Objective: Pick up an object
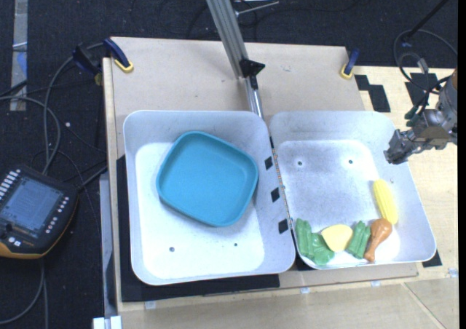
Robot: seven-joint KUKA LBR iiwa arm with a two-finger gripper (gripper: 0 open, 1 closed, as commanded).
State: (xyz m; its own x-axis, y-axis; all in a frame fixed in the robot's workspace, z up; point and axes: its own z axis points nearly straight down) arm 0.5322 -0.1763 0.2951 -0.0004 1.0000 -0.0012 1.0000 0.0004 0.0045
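Observation:
In the right bin (328, 167) several toy foods lie along the near edge: a yellow corn cob (385, 201), an orange-brown drumstick (377, 236), a yellow lemon-like piece (336, 236), and two green vegetables (312, 242) (358, 239). My gripper (401, 147) hangs over the right bin's far right rim, above and beyond the corn cob. Nothing is visible between its fingers.
The left bin (145, 233) holds a blue square plate (207, 178). A slanted metal pole (226, 18) crosses the bench back toward the divide between the bins. Clamps (120, 58) (349, 64) sit at the bench's far corners.

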